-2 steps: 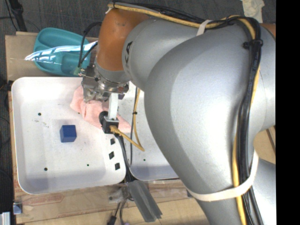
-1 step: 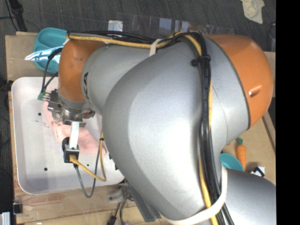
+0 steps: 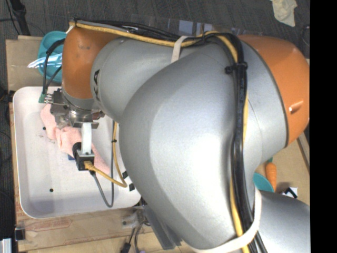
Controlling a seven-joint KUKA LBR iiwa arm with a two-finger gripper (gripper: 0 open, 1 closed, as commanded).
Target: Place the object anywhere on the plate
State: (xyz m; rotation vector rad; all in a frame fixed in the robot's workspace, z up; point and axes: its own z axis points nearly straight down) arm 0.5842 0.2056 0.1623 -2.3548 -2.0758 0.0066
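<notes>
- The arm covered most of the bench, reaching in from the right; its grey casing hid the right bin almost wholly.
- The orange band above the wrist sat over the far left corner of the left bin.
- The gripper was down inside the left bin, near its far end, over a pink, soft-looking object lying on the bin floor.
- Could not tell the gripper's state: the wrist and its fittings blocked the view of it, and whether it touched the pink object could not be made out either.
- A small black-and-yellow connector hung off the wrist just beside the pink object, with a yellow cable and a grey cable looping over the bin floor.
- A teal object lay beyond the bin's far left corner, partly under the orange band.
- An orange, carrot-like item and a bit of teal showed at the right, past the arm's casing.
- A crumpled pale cloth lay on the dark floor, far right.
- Could not identify a plate with certainty.
</notes>
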